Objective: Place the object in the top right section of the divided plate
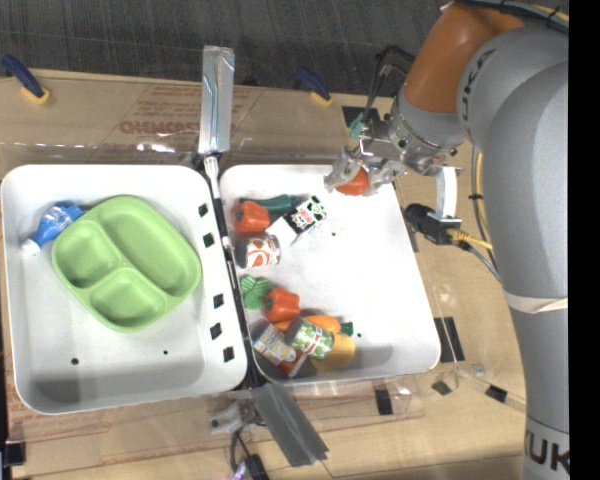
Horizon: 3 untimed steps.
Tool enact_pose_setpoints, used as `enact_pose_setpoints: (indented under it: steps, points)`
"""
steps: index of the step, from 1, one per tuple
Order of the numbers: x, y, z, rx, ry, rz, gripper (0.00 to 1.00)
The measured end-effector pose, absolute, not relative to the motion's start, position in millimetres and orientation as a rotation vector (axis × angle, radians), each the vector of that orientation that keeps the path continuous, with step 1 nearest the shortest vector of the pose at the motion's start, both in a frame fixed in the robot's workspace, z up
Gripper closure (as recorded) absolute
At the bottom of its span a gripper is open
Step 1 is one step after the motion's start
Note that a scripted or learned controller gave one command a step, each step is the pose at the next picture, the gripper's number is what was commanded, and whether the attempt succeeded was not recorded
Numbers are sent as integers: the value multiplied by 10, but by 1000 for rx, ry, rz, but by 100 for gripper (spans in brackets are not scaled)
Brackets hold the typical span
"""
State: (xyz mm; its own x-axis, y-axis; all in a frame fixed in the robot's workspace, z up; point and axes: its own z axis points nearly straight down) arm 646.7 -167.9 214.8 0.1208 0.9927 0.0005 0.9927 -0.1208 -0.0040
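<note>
Glossy green plastic plate (pixel 130 263); smooth white bins (pixel 380 298).

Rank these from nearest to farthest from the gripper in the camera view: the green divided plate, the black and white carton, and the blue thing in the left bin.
From the gripper:
1. Black and white carton, right bin, just left of and below it.
2. Green divided plate, left bin, middle.
3. Blue thing, left bin, far left beyond the plate.

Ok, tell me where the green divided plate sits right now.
The green divided plate lies in the left bin, toward its upper left, with a blue object touching its upper-left rim.
</note>
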Motion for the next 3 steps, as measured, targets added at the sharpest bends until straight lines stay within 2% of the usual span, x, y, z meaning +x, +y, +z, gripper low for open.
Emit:
enact_pose_setpoints:
  steps: [1, 2, 3]
  points:
    - [6569, -1828, 1851, -1786, -2580, 3, 100]
    - [6579, -2099, 1867, -1241, -2891, 1, 100]
    - [6439, -2111, 1176, -702, -3066, 1, 100]
